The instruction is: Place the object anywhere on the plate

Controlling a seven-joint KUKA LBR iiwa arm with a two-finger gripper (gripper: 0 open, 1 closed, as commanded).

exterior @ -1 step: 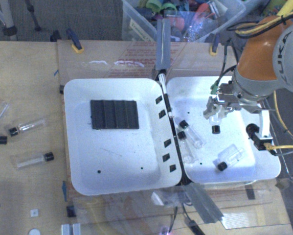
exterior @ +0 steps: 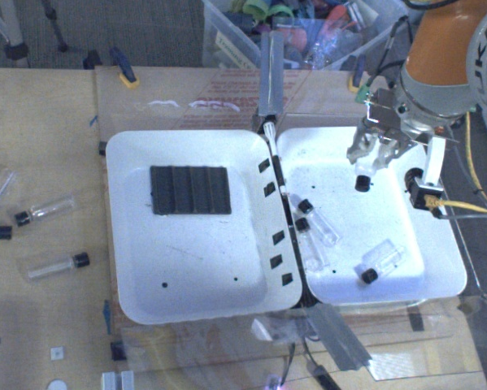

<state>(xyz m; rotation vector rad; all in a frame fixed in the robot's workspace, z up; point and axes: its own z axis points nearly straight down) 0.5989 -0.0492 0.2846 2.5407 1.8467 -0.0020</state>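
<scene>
Far to the left of the fingers, loose clear vials with black caps lie on the wooden table, outside the bins. Nearer, but well apart from the fingers, the left bin holds the plate, a dark ribbed rectangle lying flat in the bin's upper part with nothing on it.

In the right bin, a capped vial lies at a slant below and to the left of the fingers, close to the divider between the bins. A small black-topped piece, perhaps the cap of an upright vial, sits just below the left fingertip; whether they touch cannot be told. A second capped vial lies on its side well below the fingers.

The gripper hangs over the upper part of the right bin. Its pale fingers stand spread apart, with nothing visible between them.
</scene>
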